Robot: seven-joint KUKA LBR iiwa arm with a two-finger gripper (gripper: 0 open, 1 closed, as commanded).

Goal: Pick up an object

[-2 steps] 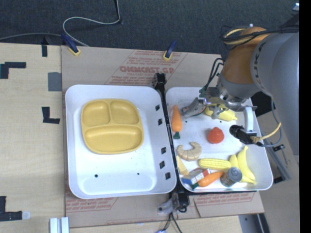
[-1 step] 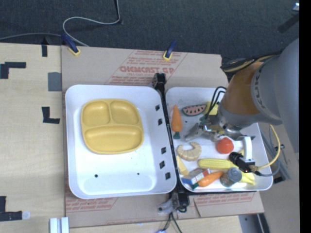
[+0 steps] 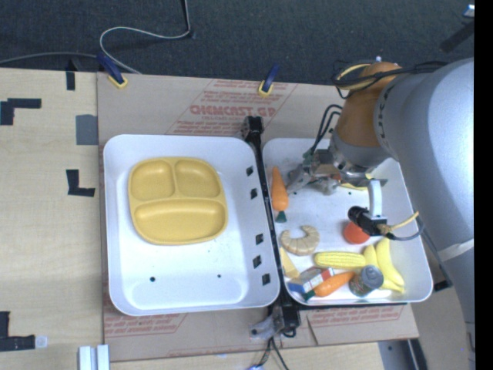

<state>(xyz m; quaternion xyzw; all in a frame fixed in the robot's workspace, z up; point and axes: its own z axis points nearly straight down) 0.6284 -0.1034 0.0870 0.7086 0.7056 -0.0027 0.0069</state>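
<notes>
— Camera view looks down on two white bins side by side; where is the arm?

— The grey arm (image 3: 431, 129) comes in from the right, its orange band (image 3: 362, 114) over the upper part of the right bin (image 3: 408, 199). The gripper (image 3: 312, 174) sits low in that bin's upper left area, just right of a carrot (image 3: 279, 190) lying along the left wall.

— Are its fingers shut on anything?

— That cannot be told; the metal parts blur together, and nothing shows clearly between them.

— What could it pick?

— The toy food lies in the right bin. Besides that carrot, a pale croissant-like piece (image 3: 300, 240) lies near the middle, a corn cob (image 3: 340, 260) just below it, a banana (image 3: 387, 266) at the lower right, a red tomato-like piece (image 3: 356, 233) above the banana, a second carrot (image 3: 333, 284) by the bottom wall, and a grey-blue round item (image 3: 366, 279) beside it.

— And the left bin?

— The left bin (image 3: 123, 276) holds a yellow divided plate (image 3: 178, 200) in its upper half, three compartments facing up.
</notes>
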